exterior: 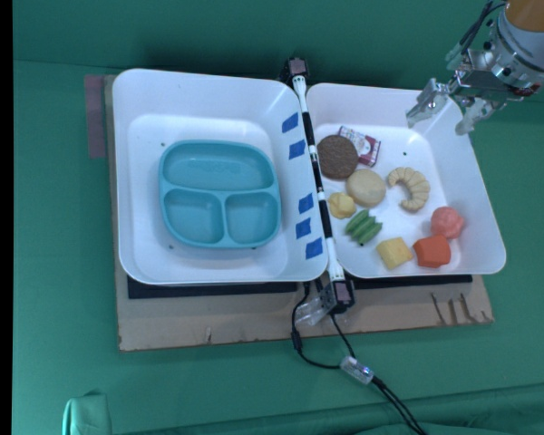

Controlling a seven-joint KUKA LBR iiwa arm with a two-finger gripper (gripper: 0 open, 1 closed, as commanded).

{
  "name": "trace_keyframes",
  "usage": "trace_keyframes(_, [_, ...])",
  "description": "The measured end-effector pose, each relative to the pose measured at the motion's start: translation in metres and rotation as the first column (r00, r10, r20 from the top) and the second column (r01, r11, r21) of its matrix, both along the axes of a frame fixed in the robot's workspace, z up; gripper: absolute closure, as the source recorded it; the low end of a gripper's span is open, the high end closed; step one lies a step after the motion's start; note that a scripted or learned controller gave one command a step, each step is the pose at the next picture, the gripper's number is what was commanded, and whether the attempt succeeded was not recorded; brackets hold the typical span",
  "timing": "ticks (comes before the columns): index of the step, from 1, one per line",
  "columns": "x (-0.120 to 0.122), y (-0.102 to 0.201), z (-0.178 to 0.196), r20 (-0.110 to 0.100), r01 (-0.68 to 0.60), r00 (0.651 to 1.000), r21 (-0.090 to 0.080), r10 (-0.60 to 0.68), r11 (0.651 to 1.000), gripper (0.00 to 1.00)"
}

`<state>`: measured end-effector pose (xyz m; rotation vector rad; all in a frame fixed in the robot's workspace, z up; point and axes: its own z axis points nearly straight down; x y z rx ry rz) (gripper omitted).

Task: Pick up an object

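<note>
hanging over the right bin [479,175] far corner, gripper [445,109] spread wide, holding nothing; croissant [410,188] well below it.

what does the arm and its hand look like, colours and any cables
The arm ends in an orange band above a silvery grey metal wrist. Thin dark cables run down its left side. The hand has two pale grey metal fingers on a blocky metal body.
</note>
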<state>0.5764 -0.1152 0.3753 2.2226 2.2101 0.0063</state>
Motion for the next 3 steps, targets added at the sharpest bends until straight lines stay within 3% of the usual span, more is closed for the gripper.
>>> trace_keyframes(1, [0.020,0.002,-0.173,0.021,0.002,1.000,-0.004,-0.002,1.000,0.00])
trace_keyframes(2, [0.062,0.000,-0.179,0.031,-0.001,1.000,-0.010,0.001,1.000,0.00])
trace_keyframes(3, [0.064,-0.002,-0.164,0.041,0.007,0.999,-0.012,-0.006,1.000,1.00])
